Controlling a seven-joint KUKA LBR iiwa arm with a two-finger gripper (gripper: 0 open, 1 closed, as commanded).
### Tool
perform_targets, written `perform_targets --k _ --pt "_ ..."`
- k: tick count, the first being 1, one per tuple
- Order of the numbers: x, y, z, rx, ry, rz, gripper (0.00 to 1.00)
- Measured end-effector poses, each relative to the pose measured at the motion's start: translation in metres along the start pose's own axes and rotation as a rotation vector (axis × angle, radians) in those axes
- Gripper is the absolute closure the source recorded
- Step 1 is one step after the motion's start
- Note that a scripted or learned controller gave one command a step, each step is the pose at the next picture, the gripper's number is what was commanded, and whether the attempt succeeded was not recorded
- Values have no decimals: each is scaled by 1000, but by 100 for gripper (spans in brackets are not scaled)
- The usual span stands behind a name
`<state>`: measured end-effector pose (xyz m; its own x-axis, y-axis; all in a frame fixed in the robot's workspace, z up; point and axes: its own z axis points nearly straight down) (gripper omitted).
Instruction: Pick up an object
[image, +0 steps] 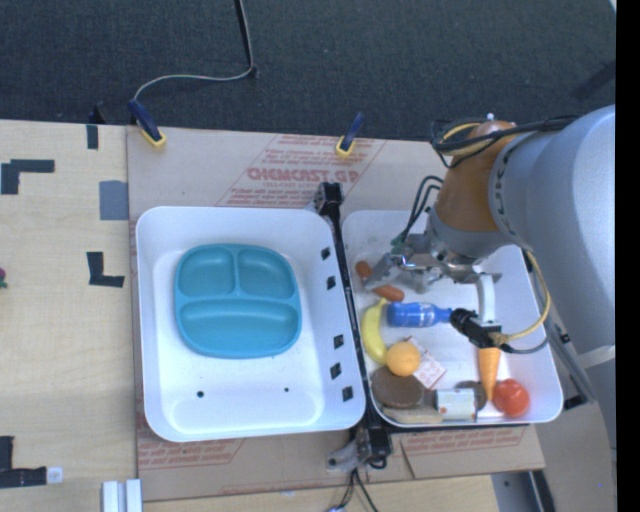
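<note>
Currently the gripper (415, 262) hangs low over the right bin (545, 345), at 12 o'clock from the blue bottle (417, 316); whether it is spread or pinching anything, I cannot tell. Banana (372, 334) and orange (402, 358) lie at the bottle's 7 o'clock. Left bin (160, 395) holds a blue divided plate (238, 300).

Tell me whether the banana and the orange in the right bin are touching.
Touching. The camera view shows the banana curving down to meet the orange, with no white bin floor visible between them.
</note>
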<state>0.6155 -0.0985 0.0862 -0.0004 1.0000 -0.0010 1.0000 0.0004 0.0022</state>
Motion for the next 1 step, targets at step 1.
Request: perform_targets --k 1 --pt "3 -5 0 -3 -1 0 0"
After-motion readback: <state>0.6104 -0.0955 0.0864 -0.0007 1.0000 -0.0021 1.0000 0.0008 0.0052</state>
